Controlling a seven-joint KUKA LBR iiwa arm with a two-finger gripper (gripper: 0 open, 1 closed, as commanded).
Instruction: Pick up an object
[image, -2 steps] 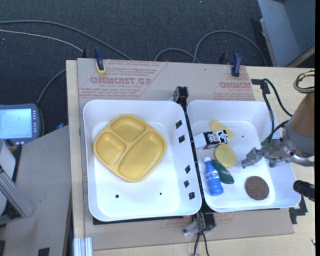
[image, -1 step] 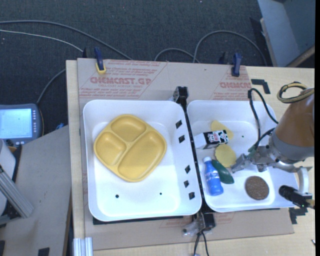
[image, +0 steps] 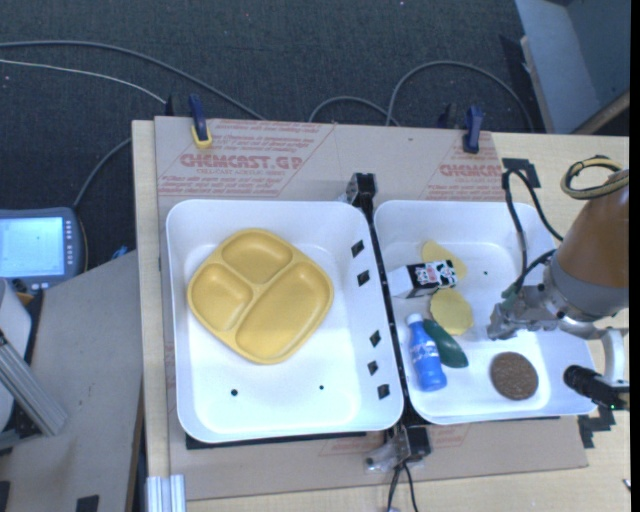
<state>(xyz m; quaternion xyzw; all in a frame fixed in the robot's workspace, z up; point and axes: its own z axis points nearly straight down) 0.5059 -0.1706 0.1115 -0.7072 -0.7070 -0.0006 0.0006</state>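
Colours in the two white bins (image: 190, 330)
Yellow plate (image: 260, 295), blue bottle (image: 427, 357), brown round disc (image: 514, 376), black-and-white carton (image: 431, 275).

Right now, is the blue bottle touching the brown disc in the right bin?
Apart. The camera view shows bare white bin floor between the blue bottle and the brown disc; the bottle lies against a dark green object instead.

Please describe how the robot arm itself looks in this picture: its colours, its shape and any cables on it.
The arm enters from the right with a broad orange band above a grey, rounded wrist section. Below it sits a small dark metal gripper. A black cable runs along it, and a yellowish cable loop lies above the orange part.
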